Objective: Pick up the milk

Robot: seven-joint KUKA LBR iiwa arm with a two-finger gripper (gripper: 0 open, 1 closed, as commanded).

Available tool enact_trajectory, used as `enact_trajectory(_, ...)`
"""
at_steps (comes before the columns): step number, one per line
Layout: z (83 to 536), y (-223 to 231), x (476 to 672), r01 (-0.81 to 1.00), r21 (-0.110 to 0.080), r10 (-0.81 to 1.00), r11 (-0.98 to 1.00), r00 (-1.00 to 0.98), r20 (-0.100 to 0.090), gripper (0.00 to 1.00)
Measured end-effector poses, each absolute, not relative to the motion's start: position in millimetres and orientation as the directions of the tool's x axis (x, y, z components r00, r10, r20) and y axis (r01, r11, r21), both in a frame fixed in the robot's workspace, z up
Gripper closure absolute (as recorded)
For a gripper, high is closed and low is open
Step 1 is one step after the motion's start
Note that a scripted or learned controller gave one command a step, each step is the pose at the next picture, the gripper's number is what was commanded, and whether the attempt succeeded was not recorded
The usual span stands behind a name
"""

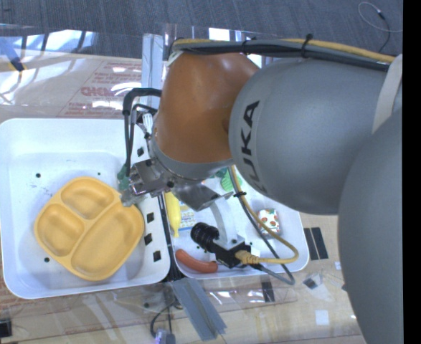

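Note:
My arm's orange wrist band (203,106) and grey body cover most of the right bin (296,260). The gripper (137,183) hangs below the wrist, over the divider between the two bins and right beside the yellow plate's upper right rim. A small white pack with red marks (269,221) lies at the right bin's right side; it may be the milk, but I cannot tell. Part of a white and blue pack (196,201) shows just under the wrist.
A yellow divided plate (88,228) lies in the left bin (24,156). In the right bin a yellow banana (172,217) lies along the left wall and a red sausage (194,264) at the front. A black cable plug (210,241) hangs over that bin.

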State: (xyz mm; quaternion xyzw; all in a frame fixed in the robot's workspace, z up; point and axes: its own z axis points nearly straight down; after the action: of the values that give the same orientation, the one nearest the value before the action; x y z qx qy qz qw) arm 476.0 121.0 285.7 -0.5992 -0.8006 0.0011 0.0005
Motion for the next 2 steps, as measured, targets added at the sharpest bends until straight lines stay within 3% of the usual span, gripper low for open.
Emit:
enact_trajectory(1, 270, 134, 475.7, 0.753, -0.004, 0.753, 0.657, -0.657, 0.001, 1.0)
enact_trajectory(2, 251, 58, 483.5, 0.722, -0.001, 0.722, 0.692, -0.692, 0.0, 1.0)
